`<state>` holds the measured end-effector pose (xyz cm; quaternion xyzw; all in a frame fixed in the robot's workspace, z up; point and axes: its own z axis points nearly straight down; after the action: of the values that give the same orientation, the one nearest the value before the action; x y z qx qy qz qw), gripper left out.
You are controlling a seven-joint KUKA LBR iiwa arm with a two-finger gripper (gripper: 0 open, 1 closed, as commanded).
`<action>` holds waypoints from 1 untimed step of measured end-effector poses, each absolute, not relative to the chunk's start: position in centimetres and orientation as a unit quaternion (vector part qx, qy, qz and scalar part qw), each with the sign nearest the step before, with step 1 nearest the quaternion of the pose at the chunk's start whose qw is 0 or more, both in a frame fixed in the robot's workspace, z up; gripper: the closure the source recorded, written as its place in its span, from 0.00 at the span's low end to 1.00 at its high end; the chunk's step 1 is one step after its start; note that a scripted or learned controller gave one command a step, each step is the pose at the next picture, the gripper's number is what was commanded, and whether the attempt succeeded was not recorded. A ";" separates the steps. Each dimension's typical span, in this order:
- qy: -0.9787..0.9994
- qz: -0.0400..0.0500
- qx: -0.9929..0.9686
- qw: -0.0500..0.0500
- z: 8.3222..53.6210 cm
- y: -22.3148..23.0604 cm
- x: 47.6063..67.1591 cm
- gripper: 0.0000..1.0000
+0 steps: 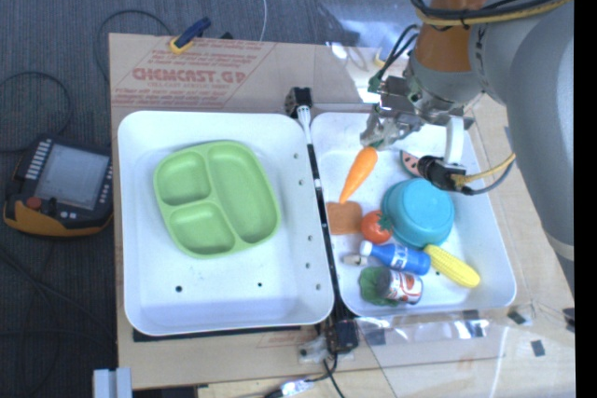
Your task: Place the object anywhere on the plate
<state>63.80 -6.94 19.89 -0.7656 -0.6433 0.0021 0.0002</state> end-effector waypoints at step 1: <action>-0.621 0.002 -0.784 0.002 18.2 -0.4 64.8 1.00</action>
<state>64.77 -0.40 18.16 -0.7837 -0.6212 0.0024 0.0018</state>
